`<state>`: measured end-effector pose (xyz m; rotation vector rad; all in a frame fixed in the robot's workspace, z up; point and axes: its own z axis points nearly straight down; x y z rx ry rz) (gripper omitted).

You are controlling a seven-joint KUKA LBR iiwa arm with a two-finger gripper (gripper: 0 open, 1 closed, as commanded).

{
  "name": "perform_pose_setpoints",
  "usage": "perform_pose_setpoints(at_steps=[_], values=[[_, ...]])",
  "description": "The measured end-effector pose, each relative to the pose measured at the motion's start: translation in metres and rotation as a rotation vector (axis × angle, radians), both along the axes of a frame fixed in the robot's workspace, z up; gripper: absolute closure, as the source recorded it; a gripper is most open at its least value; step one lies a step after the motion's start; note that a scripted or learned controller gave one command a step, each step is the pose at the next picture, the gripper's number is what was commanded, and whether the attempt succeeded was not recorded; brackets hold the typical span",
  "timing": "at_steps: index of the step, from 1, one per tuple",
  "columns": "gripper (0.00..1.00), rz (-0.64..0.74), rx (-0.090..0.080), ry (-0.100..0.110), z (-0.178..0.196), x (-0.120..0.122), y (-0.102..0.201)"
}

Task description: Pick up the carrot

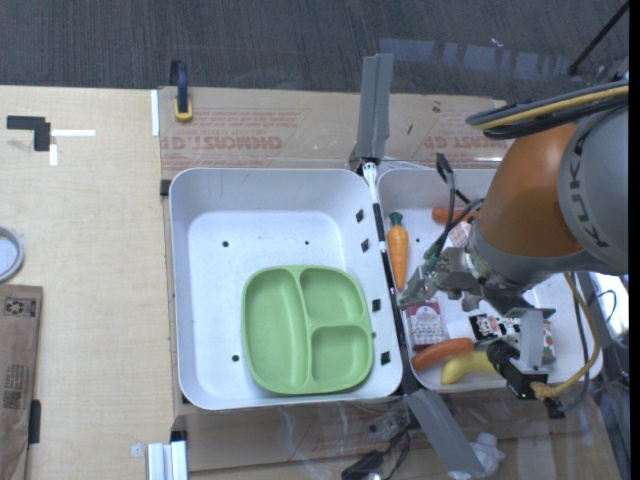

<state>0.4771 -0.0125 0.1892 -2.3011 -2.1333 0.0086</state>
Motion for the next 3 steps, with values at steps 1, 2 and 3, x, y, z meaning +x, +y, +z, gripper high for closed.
perform_pose_setpoints(at_steps=[1,2,3], values=[[0.00,-0.146,-0.002,-0.001,0.000,0.075,0.014],[0.00,-0.334,-0.002,-0.001,-0.088,0.111,-0.102],[0.00,-0.228,-0.001,0.000,0.000,0.030,-0.004]])
